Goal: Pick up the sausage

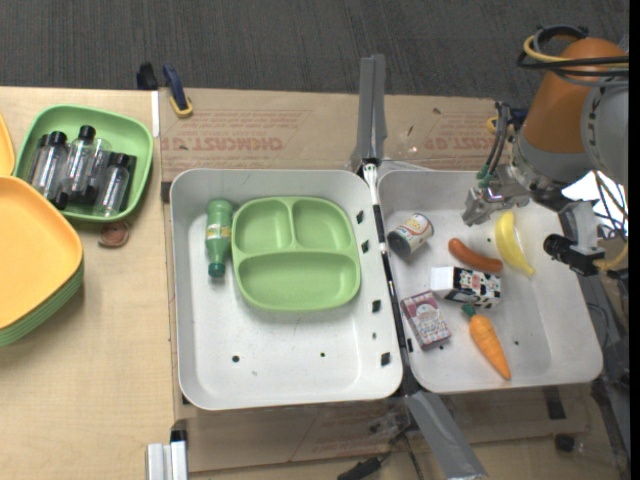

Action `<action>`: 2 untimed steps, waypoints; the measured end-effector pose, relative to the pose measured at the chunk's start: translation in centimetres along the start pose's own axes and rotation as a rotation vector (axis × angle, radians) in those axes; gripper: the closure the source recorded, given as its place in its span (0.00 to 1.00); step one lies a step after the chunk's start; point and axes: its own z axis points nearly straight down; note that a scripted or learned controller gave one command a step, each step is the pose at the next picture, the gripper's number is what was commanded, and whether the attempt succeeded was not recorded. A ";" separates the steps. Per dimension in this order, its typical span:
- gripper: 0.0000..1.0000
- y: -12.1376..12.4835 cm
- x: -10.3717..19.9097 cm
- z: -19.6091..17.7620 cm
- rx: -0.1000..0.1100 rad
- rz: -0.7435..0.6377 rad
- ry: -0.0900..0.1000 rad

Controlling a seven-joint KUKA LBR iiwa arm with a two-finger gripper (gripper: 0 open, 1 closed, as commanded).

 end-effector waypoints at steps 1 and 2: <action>1.00 -3.5 0.6 3.6 -0.001 -0.118 0.001; 1.00 -8.4 -1.4 3.7 0.001 0.107 0.002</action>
